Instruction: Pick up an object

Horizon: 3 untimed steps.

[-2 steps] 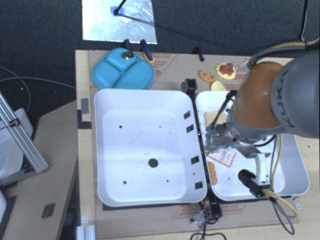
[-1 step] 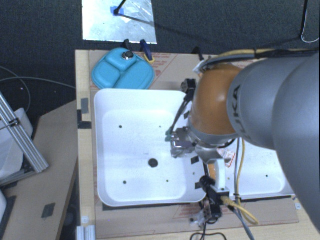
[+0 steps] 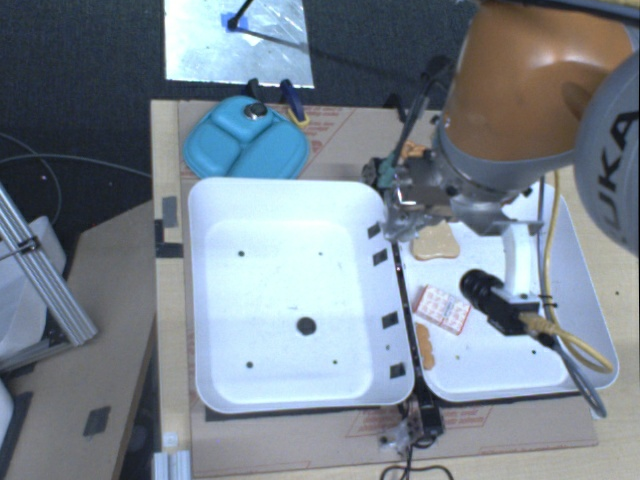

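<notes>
In the right bin (image 3: 585, 298) lie a tan flat piece (image 3: 436, 244), a red-and-white patterned packet (image 3: 443, 309) and a small orange-brown piece (image 3: 426, 347) close to the divider. My gripper (image 3: 396, 211) hangs under the grey wrist, over the back left corner of the right bin, just beside the divider and next to the tan piece. The wrist hides much of the gripper, and I see nothing held in it. The left bin (image 3: 215, 268) has one small dark round thing (image 3: 306, 326) on its floor.
A blue compartment tray (image 3: 245, 140) lies behind the left bin, with a blue-handled tool (image 3: 292, 100) beside it. A shiny metal sheet (image 3: 238, 28) lies further back. An aluminium frame (image 3: 40, 278) stands at the left. The big orange arm segment (image 3: 540, 68) overhangs the right bin's back.
</notes>
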{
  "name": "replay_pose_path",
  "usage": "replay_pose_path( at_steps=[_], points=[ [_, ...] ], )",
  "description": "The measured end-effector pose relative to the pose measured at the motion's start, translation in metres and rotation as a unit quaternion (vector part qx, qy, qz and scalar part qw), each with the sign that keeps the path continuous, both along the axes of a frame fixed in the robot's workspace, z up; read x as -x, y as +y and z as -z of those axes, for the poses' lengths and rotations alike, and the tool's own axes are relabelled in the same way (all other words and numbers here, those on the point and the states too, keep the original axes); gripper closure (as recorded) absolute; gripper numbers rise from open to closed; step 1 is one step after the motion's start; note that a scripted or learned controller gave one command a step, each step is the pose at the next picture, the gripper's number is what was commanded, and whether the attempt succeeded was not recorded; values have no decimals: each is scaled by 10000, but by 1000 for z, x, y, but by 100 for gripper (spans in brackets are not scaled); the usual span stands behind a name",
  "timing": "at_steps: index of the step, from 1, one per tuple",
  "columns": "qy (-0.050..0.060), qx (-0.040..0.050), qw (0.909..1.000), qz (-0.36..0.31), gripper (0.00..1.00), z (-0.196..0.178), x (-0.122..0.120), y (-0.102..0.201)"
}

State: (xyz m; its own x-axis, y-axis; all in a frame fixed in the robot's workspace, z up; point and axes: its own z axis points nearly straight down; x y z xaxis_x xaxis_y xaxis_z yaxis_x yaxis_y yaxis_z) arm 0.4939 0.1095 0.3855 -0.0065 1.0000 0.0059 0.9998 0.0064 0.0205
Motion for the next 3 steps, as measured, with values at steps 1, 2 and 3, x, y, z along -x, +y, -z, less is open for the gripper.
replay_pose_path(
  at_steps=[1,2,3],
  points=[
    [87,27,10000,6,0,9,2,0],
    [146,37,9999,20,0,115,9,25],
    [155,40,9999,6,0,298,0,67]
  ],
)
